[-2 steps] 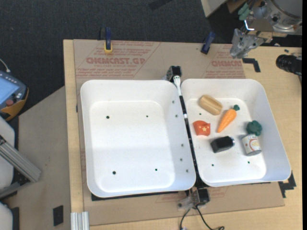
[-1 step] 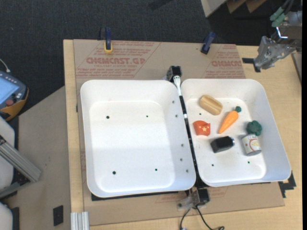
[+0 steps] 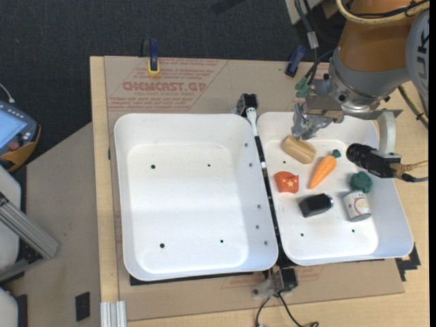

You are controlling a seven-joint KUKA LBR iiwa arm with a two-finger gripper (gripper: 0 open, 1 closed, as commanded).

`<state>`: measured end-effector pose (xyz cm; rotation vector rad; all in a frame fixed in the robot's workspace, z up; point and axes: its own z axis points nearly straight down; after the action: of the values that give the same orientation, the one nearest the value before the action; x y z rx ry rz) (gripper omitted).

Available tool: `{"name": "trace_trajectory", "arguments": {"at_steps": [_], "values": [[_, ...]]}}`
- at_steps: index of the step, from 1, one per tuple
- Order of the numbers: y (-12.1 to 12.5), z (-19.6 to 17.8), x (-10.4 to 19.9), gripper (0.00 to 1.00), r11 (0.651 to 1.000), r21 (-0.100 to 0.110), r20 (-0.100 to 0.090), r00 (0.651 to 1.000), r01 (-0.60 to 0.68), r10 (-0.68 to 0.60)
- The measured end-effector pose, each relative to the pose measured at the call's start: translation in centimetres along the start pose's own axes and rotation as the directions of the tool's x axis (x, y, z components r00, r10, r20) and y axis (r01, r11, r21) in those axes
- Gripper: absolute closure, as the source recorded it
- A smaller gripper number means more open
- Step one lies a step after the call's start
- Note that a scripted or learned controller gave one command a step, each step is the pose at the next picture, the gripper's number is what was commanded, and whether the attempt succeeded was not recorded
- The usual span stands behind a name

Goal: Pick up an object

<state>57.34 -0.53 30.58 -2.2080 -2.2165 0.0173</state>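
Approach step in hand: hand (image 3: pixel 304 129) poised just above tan block (image 3: pixel 299 149), far side of right bin (image 3: pixel 395 234); finger spread impossible to tell. Next: descend, close on block.

Camera view: single fixed camera, mounted above the worktop (image 3: pixel 204 80), looking down at a slant. Range: middling; both white bins fit whole in frame, the left bin (image 3: pixel 191 196) and the right bin (image 3: pixel 340 240) side by side, with dark floor beyond the worktop's far edge. The arm (image 3: pixel 378 39) enters from the frame's right, over the worktop's far right corner.
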Motion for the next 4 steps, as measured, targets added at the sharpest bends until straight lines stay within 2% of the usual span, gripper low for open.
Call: {"name": "trace_trajectory", "arguments": {"at_steps": [1, 2, 3, 4], "values": [[-6.0, -1.2, 5.7, 1.00, 1.000, -0.012, -0.001, 1.000, 0.003, -0.003], [-6.3, -8.1, 9.9, 1.00, 1.000, -0.026, -0.002, 1.000, 0.002, -0.002], [-9.0, -6.2, 12.3, 1.00, 1.000, -0.013, 0.001, 1.000, -0.001, 0.001], [-9.6, -12.6, 15.2, 1.00, 1.000, -0.025, -0.002, 1.000, 0.001, -0.001]]}}
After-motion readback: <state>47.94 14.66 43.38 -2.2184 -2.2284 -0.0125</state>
